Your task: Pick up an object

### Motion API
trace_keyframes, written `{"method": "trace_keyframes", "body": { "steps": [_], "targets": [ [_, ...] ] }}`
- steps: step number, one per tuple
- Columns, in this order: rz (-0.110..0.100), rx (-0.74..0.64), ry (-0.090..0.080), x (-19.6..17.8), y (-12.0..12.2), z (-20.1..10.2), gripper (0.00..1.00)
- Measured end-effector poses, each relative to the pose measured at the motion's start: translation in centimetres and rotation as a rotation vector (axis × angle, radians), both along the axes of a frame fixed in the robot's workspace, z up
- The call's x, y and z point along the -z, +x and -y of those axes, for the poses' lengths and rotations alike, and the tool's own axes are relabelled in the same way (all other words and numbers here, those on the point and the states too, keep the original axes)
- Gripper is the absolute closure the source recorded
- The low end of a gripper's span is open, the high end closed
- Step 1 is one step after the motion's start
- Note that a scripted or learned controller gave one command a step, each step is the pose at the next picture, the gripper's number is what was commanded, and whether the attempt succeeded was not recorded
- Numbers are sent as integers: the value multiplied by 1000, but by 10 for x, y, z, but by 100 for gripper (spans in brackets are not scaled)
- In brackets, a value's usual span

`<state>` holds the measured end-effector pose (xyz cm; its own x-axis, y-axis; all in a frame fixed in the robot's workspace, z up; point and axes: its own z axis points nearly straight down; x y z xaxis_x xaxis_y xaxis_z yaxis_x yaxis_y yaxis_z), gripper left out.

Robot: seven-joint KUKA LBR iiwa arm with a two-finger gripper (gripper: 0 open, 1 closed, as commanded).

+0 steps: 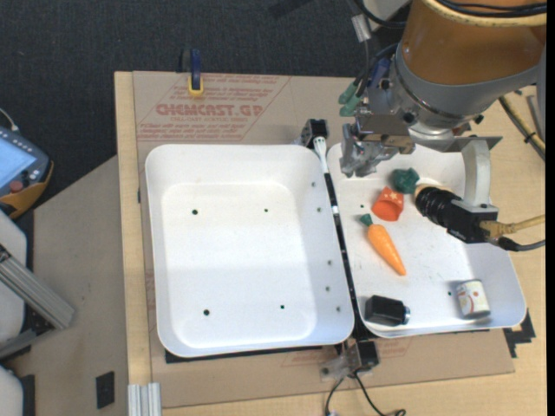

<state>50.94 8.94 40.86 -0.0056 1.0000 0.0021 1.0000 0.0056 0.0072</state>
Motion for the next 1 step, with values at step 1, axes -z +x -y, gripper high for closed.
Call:
{"method": "trace_keyframes", "body": {
  "steps": [1],
  "targets": [
    [-19,10,-4,88,-30,31,100]
  ]
}}
